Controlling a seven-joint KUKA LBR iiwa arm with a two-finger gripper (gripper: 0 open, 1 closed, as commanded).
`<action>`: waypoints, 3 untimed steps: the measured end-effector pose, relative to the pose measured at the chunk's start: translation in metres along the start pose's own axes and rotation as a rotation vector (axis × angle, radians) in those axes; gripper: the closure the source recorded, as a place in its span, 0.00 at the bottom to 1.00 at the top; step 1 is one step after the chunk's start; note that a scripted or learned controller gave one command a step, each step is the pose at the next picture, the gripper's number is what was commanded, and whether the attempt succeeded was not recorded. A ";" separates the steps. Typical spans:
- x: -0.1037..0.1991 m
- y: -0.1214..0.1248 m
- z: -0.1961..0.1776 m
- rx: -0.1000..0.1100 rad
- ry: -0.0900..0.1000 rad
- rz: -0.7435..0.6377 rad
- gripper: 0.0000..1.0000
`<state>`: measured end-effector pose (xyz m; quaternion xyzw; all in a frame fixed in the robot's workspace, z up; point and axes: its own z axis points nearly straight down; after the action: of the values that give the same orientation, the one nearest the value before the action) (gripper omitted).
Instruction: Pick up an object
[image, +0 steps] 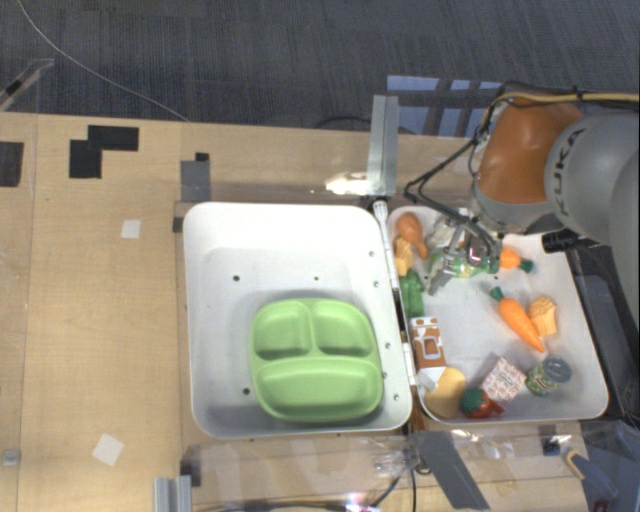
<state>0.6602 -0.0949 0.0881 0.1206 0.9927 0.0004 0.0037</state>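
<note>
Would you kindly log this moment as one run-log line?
arm: over right bin | gripper: low at its far end, near green item | grasp: unconfirmed | left bin: green tray

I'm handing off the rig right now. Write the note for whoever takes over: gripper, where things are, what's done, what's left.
Gripper: low over the far part of the right bin; fingers unclear, nothing seen held.
Right bin: carrot mid-bin, small can and patterned box near the front, brown-and-white carton and green item along the left wall.
Left bin: green divided plate.
Done: arm is over the toys.
Left: grasp one item and lift it.
</note>
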 end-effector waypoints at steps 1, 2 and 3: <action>0.068 -0.022 -0.002 -0.001 -0.006 -0.010 0.00; 0.122 -0.030 -0.004 -0.001 -0.011 0.023 0.00; 0.067 -0.020 -0.002 -0.001 -0.009 0.005 0.00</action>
<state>0.5901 -0.0985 0.0897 0.1229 0.9924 0.0006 0.0082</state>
